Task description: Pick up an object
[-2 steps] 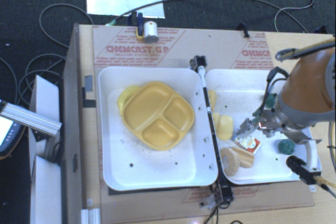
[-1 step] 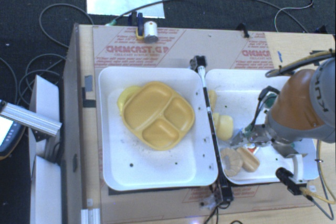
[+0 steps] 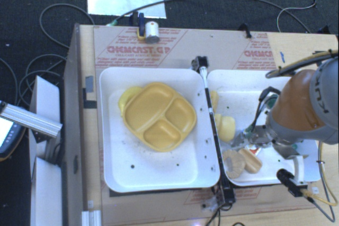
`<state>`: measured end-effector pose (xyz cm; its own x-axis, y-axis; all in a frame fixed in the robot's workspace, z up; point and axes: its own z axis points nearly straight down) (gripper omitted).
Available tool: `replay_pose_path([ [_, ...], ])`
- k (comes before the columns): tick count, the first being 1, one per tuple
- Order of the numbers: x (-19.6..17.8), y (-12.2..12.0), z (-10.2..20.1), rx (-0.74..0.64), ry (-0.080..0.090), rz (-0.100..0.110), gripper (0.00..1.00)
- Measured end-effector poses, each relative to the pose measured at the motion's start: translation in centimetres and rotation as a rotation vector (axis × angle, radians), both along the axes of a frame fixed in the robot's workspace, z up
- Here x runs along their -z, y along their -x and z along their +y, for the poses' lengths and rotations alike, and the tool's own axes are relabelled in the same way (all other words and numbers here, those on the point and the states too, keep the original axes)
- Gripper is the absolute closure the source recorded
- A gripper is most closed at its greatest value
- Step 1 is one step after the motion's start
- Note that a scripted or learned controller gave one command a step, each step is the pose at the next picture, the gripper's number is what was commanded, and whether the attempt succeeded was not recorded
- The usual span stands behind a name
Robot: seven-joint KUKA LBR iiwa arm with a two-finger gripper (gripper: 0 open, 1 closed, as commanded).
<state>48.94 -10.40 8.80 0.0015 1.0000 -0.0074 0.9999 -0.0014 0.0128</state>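
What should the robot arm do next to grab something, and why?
Probably lower the gripper a little toward the tan pieces in the right bin. It hangs just above them, and nothing can be seen between its fingers.

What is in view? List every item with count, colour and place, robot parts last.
bins: 2, white, side by side on the bench
divided plate: 1, yellow, left bin, tilted over a paler yellow item
pale yellow block: 1, right bin, near the divider
tan pieces: 2, right bin, front corner
small cylinder: 1, silver and red, behind the left bin
arm: 1, grey with orange band, over the right bin
pincer: 1, low above the right bin
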Motion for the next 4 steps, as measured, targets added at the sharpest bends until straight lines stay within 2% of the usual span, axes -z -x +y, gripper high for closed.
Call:
replay_pose_path([
  [1,-2.0,-3.9,-0.8,-0.003,-0.007,0.01,0.0],
  [2,0.4,0.3,-1.3,-0.003,-0.007,0.012,0.0],
  [3,-0.7,0.2,-1.3,-0.004,-0.008,0.009,1.0],
  [4,-9.7,-4.9,6.7,-0.006,-0.009,0.009,1.0],
])
